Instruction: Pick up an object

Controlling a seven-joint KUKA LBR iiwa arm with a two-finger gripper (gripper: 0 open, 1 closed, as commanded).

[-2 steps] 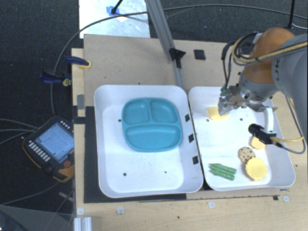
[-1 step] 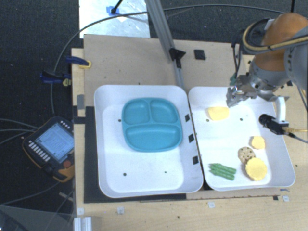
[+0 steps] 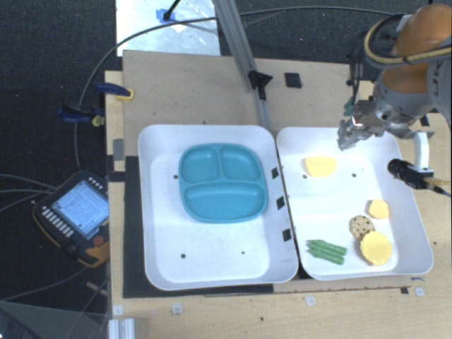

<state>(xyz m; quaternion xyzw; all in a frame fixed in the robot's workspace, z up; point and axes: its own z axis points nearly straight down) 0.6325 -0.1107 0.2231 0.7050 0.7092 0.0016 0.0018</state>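
The right bin holds a pale yellow slice near its far left, a small yellow piece, a speckled cookie, a round yellow piece and a bunch of green beans. My gripper hangs over the bin's far edge, just right of and beyond the pale yellow slice, apart from it. Nothing shows between its fingers.
The left bin carries a blue divided plate. A grey pole slants down to the seam between the bins. A handheld pendant and cables lie left of the bench. A black fitting sits at the right bin's wall.
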